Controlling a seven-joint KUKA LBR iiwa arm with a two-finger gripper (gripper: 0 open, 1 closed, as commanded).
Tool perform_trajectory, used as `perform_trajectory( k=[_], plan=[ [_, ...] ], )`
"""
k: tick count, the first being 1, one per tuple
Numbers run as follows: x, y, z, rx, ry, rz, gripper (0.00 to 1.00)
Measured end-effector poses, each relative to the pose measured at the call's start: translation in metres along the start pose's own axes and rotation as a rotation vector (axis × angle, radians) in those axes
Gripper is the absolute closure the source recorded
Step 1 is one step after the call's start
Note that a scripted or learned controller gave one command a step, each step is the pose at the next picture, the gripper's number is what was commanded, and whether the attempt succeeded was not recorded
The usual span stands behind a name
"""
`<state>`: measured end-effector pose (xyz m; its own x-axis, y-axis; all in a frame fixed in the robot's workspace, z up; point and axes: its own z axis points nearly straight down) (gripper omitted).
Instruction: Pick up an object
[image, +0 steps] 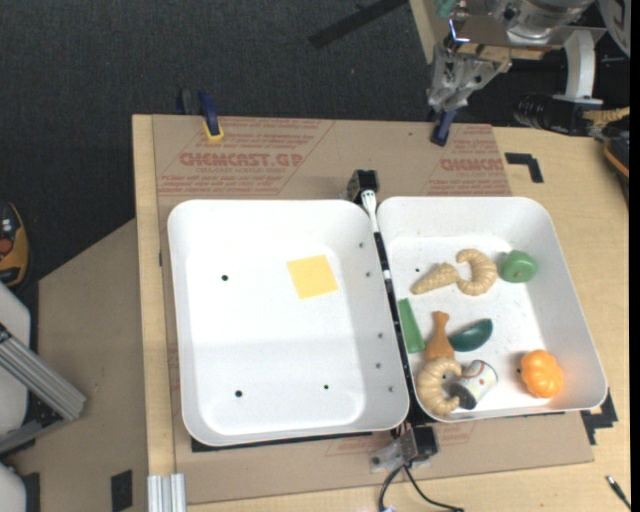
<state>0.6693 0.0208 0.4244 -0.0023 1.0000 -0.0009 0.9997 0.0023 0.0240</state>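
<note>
My gripper (452, 97) hangs high above the bench's far edge, beyond the right bin (560, 240), with nothing in it. That bin holds several small things: a curled tan pastry (478, 270), a tan cone (434, 278), a green ball (518, 266), a green stick (409, 325), an orange-brown bottle shape (438, 337), a teal oval (471, 334), a tan ring (438, 385), a small white piece (480, 378) and an orange pumpkin (541, 372). A flat yellow square (312, 276) lies alone in the left bin (200, 300).
The two bins meet at a black hinge strip (381, 270) on a cardboard sheet (260, 155). Blue clamps (209, 113) (441, 130) grip the sheet's far edge. A metal rail (40, 375) lies at the left, and cables (410, 480) run at the front.
</note>
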Motion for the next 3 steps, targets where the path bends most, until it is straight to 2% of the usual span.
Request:
perform_trajectory(
  k=[1, 2, 3],
  plan=[
    [0.081, -0.007, 0.1, 0.035, 0.003, -0.005, 1.0],
    [0.068, -0.071, 0.131, 0.034, 0.001, 0.004, 1.0],
    [0.058, -0.12, 0.17, 0.033, 0.001, 0.004, 1.0]
  ],
)
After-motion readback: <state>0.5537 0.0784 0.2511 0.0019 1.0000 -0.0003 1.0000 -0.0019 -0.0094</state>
